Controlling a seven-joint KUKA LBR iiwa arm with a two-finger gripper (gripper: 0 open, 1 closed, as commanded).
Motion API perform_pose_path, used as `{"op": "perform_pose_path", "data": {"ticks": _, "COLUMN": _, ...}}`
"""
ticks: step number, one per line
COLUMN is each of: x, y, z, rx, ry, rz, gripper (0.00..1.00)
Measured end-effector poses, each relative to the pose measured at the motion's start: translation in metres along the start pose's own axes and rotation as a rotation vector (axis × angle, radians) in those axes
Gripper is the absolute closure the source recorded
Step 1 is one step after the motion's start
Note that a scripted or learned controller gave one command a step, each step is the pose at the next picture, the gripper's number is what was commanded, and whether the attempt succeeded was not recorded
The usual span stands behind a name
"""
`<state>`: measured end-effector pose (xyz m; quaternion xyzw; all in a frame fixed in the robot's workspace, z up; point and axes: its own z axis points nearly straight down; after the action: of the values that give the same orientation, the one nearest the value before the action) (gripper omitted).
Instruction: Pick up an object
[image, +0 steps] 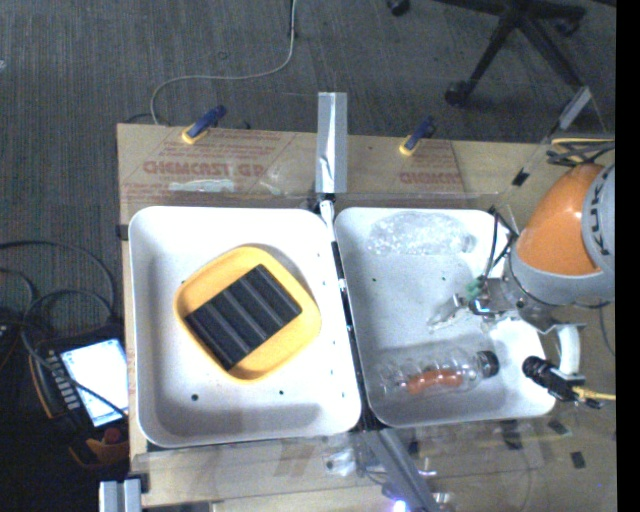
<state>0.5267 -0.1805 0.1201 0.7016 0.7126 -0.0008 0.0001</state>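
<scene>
One bottle (440, 376) is likely being targeted, below the gripper (455, 308), whose state cannot be told. It should be gripped across its width.

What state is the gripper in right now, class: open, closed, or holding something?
Gripper: cannot be told; it sits low over the right bin, above the clear bottle, with nothing seen held.
</scene>
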Motion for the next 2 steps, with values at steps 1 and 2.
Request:
{"op": "perform_pose_path", "data": {"ticks": 1, "x": -0.007, "y": -0.037, "z": 0.028, "rx": -0.018, "ry": -0.003, "rz": -0.135, "gripper": 0.00}}
{"op": "perform_pose_path", "data": {"ticks": 2, "x": -0.006, "y": -0.035, "z": 0.018, "rx": -0.022, "ry": -0.002, "rz": -0.135, "gripper": 1.00}}
